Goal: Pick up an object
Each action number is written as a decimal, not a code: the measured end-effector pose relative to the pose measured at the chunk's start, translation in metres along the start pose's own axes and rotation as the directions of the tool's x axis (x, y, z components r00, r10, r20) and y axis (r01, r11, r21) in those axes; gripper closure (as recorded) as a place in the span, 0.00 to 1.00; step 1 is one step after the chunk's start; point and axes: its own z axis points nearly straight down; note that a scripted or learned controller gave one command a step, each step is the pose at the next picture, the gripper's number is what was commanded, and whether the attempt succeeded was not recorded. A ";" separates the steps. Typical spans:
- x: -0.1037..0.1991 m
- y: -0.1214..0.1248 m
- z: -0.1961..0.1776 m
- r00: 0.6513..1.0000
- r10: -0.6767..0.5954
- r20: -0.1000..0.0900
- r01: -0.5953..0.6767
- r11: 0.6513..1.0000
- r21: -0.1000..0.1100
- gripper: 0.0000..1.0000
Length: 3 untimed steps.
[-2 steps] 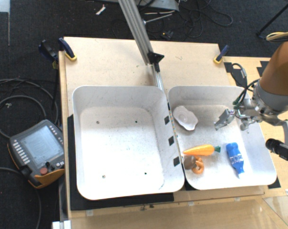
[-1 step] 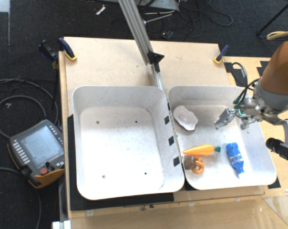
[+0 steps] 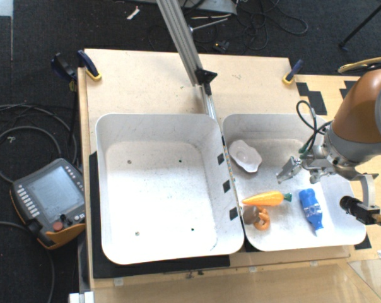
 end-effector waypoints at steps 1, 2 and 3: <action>0.000 0.001 0.051 1.000 -0.001 0.002 0.001 1.000 -0.007 0.00; 0.000 0.001 0.039 1.000 -0.001 0.002 0.001 1.000 -0.009 1.00; 0.011 0.002 -0.017 1.000 -0.005 0.002 0.005 1.000 -0.012 1.00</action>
